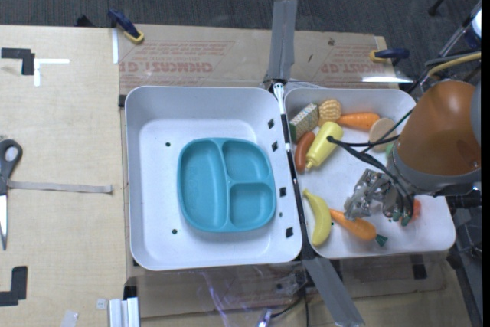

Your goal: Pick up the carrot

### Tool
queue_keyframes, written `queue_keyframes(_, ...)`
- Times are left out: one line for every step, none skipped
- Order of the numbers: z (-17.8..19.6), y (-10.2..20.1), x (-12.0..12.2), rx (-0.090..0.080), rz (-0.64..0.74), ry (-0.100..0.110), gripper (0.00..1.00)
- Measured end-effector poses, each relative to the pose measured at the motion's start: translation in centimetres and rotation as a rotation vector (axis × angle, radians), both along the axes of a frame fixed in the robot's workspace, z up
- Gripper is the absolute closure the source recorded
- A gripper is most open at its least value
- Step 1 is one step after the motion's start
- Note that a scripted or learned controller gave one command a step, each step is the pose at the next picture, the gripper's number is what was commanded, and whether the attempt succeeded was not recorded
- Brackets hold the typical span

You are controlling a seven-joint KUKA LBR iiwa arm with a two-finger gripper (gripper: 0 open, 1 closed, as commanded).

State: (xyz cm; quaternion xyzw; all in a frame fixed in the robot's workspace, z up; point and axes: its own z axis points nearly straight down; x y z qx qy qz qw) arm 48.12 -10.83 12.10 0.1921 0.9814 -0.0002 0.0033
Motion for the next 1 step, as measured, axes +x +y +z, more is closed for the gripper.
queue_keyframes(0.16,-0.20,-0.22,0.002,-0.337,0.003,1.00)
